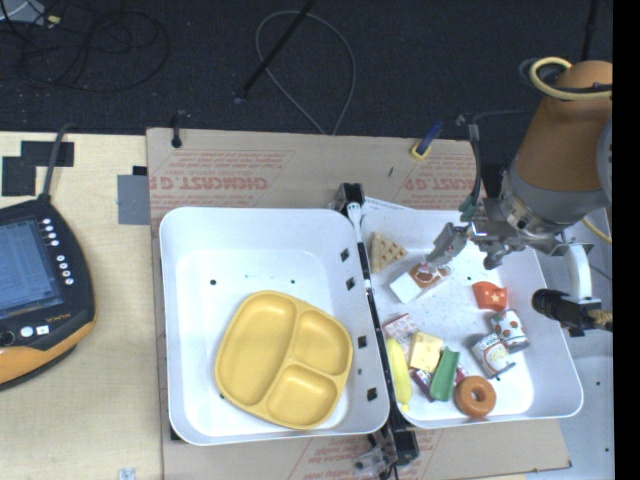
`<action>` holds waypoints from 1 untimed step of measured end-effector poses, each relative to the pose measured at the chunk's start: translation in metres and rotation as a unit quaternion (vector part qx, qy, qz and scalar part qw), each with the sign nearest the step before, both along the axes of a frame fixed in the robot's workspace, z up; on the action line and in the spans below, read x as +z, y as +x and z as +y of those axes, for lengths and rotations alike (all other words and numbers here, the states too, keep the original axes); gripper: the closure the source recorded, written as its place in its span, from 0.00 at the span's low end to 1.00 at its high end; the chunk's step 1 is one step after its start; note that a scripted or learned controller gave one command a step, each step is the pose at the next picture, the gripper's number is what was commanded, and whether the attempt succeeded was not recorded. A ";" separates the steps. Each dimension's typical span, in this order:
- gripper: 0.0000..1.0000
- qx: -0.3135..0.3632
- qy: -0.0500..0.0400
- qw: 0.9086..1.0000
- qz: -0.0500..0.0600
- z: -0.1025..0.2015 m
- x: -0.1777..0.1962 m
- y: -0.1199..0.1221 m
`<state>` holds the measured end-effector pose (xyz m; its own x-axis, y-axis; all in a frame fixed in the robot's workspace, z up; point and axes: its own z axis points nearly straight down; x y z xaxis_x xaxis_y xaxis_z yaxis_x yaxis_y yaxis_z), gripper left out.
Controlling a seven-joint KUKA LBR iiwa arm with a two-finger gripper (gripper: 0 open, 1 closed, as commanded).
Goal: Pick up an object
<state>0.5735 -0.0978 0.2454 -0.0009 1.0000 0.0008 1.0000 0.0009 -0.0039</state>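
**A:** Where was your arm at that moment?

**B:** Your arm reached in from the right, over the right bin [560, 408]. The end effector [438, 258] pointed down and left, its tip right at a small red and white item [428, 275] lying on a white card [405, 288] near that bin's upper left. You could not tell from this angle whether the fingers were apart or together, or whether they held anything.

**A:** What else lay in that bin?

**B:** A tan wedge [386, 251] sat near the top left corner. A red piece [489, 294] lay to the right, with two small cans [500, 342] just below it. Along the lower edge you had a yellow banana [398, 373], a yellow block [424, 351], a green piece [445, 369] and a brown doughnut [474, 396], all close together.

**A:** And the left bin?

**B:** The left bin [200, 258] held a yellow divided plate [283, 359], tilted toward its lower right. A tablet controller [35, 278] rested on the table [100, 408] at the far left.
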 end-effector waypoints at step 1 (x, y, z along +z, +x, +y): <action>0.00 -0.002 -0.001 1.000 0.001 -0.057 -0.046 0.016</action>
<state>0.5894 -0.1547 0.1990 0.0026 1.0000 -0.0013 1.0000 -0.0026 -0.0066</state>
